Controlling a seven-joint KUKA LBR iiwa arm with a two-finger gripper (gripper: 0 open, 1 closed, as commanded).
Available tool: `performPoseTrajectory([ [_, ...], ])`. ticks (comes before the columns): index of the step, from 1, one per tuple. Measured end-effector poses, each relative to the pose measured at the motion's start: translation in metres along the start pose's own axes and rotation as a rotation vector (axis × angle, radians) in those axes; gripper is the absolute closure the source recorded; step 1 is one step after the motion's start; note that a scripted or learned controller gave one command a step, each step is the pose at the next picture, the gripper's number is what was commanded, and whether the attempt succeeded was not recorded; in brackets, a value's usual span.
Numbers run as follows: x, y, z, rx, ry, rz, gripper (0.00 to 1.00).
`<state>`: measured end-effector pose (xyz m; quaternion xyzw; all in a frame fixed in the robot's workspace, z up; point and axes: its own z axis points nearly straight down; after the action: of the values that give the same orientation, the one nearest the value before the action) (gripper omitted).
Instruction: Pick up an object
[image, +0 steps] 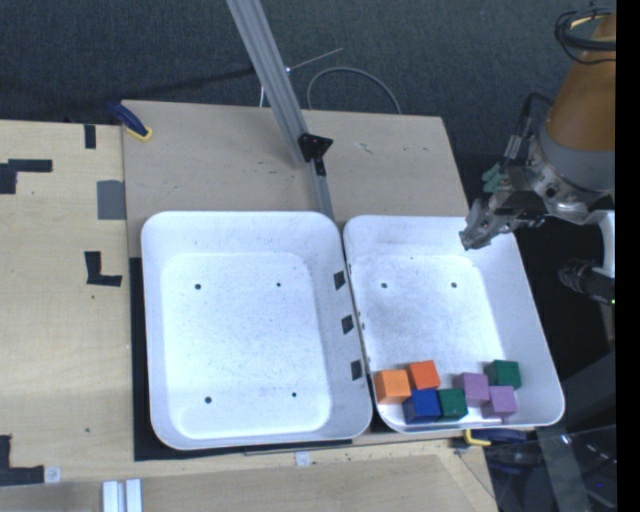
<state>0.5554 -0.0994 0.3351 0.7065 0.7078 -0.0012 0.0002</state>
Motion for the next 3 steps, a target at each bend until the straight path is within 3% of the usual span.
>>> performPoseTrajectory([
  [1,-0.023,-0.02,0.165,0.009,0.003,0.003,1.0],
  [2,-0.022,-0.016,0.244,-0.001,0.001,0.002,1.0],
  [3,0.084,-0.028,0.139,-0.007,0.005,-0.008,1.0],
])
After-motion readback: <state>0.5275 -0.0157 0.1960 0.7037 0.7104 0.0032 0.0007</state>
